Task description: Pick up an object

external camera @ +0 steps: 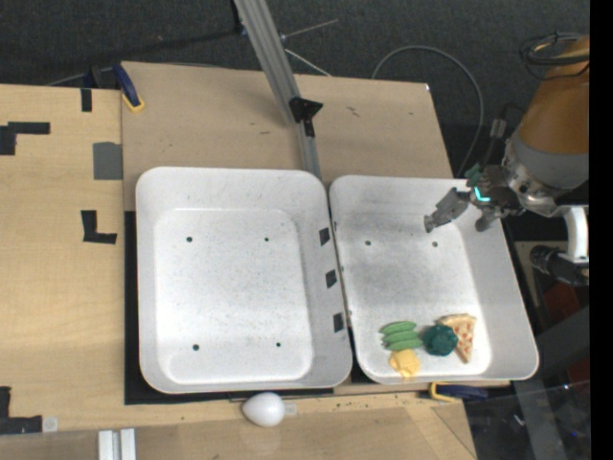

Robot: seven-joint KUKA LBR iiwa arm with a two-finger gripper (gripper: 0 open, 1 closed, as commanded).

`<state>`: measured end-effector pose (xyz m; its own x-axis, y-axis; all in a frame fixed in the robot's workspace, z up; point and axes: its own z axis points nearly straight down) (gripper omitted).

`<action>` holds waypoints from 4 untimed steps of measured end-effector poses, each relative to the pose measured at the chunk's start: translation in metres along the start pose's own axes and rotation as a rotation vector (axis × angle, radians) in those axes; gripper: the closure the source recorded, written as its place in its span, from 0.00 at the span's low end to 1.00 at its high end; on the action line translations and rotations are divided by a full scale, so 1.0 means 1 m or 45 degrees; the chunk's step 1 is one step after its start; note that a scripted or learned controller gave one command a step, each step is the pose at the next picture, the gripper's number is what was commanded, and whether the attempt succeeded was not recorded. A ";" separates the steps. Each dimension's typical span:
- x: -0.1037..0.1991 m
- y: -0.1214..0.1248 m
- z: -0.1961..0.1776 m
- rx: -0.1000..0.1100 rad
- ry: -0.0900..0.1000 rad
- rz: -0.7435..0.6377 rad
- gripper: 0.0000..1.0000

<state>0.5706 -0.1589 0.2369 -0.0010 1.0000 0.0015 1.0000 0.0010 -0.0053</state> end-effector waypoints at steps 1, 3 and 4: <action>0.000 0.001 -0.002 -0.005 -0.001 -0.002 0.00; 0.003 -0.012 0.112 0.003 -0.001 0.001 0.00; 0.003 -0.012 0.149 -0.005 -0.004 -0.001 0.00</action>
<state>0.5575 -0.1552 0.0876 -0.0014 1.0000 -0.0016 1.0000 0.0014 -0.0012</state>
